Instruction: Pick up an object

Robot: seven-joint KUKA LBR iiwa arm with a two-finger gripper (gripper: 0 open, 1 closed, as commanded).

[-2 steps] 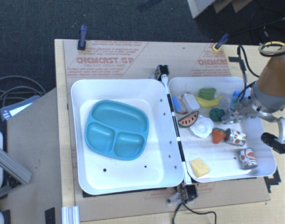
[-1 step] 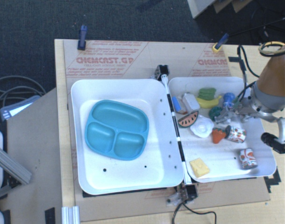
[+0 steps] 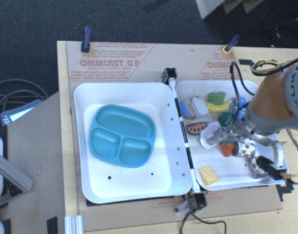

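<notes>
Low, pincer [image 3: 222, 136] among toys in right bin [image 3: 246, 180].

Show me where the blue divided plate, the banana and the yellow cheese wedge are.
Blue divided plate [image 3: 122, 135], camera view, centre ridge.
Banana [image 3: 219, 106], camera view, middle of its curve.
Yellow cheese wedge [image 3: 208, 174], camera view, top face.

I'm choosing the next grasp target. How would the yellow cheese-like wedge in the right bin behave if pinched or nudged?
The yellow wedge looks small and blocky, so probably light. Its flat faces suggest it would slide rather than roll. It lies apart from the clutter near the gripper, so a nudge should disturb little.
</notes>
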